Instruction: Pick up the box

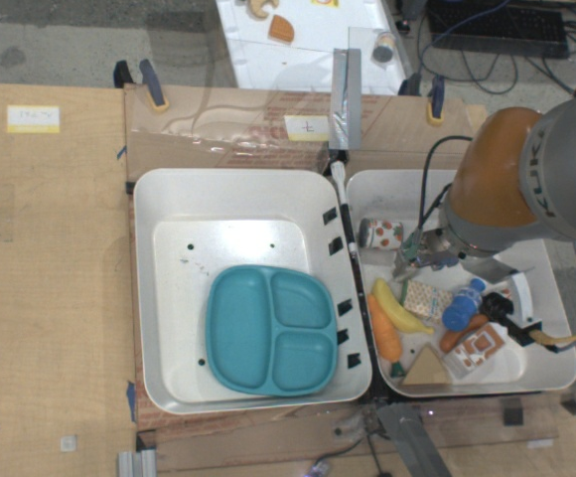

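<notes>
The arm hung low over the right bin so its pincer could reach the clutter; whether it was wide or narrow, I couldn't tell. The patterned box lay just below, beside the banana.

Small patterned box, flat in right bin, beside banana

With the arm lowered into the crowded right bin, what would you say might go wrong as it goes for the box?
1. The box lies packed among the blue bottle, carrot and banana, so the hand may catch a neighbour.
2. The hand is over the patterned packet, left of the box, so closing there would likely miss.
</notes>
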Available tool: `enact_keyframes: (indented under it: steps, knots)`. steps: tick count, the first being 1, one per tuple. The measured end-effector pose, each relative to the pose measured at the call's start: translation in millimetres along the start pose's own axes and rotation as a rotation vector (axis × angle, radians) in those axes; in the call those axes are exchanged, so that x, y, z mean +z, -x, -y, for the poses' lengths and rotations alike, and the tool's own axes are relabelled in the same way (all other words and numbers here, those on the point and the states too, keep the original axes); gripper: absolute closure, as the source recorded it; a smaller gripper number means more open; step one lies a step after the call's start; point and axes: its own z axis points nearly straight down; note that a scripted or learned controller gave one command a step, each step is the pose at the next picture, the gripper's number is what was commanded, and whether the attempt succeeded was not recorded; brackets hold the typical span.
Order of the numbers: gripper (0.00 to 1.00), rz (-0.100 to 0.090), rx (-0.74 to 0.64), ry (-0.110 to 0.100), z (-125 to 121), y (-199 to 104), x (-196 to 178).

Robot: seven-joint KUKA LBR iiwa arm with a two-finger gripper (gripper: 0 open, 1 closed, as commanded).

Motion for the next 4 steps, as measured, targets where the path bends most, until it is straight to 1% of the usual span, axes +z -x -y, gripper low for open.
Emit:
enact_keyframes:
  steps: [1, 2, 3, 4]
  knots:
    - [0.00, 0.000, -0.073, 0.001, 62, -1, -1]
    - [0.00, -0.001, 0.107, 0.003, 102, 1, -1]
    - [1.00, -0.001, 0.113, 0.005, 102, 3, -11]
    - [1.00, 0.001, 0.132, 0.003, 89, -58, -138]
